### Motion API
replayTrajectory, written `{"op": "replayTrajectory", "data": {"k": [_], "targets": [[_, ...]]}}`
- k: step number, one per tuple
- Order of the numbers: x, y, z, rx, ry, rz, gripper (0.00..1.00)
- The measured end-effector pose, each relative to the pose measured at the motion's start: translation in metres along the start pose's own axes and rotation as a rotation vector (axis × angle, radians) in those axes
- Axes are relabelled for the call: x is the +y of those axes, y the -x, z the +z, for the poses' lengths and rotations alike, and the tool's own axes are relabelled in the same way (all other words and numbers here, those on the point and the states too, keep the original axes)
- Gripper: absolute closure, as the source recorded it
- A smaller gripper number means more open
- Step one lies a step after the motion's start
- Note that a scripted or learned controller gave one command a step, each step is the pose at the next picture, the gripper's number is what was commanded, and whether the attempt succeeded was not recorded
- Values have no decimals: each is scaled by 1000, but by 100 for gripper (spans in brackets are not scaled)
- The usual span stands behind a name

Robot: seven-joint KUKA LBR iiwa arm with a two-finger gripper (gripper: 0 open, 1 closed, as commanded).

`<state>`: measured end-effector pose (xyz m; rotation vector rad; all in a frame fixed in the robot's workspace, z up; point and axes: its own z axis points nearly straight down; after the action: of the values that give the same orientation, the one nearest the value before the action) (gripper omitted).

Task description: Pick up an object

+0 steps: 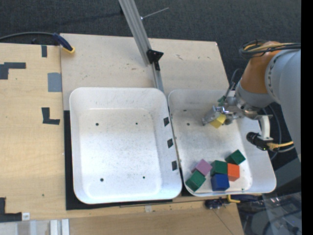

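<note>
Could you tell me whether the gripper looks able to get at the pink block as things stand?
Probably yes: the pink block lies uncovered in the right bin, with open floor between it and the gripper, though a yellow block sits at the gripper.

A pale wooden bench (122, 62) is being occupied by two shallow white bins set side by side, the left bin (78, 111) and the right bin (188, 102) touching, with a black mat (67, 180) lying beneath them.

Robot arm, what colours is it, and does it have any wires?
The arm is round and grey, with an orange band above the wrist. Yellow and orange cables loop over the top. Its tool is small, metallic grey, with a bit of green near its base.
</note>
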<state>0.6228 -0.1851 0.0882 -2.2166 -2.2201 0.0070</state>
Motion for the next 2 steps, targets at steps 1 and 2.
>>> {"op": "replayTrajectory", "data": {"k": [1, 2], "targets": [[1, -1, -13, 0, 3, -2, 100], [10, -3, -72, -1, 10, -1, 100]]}}
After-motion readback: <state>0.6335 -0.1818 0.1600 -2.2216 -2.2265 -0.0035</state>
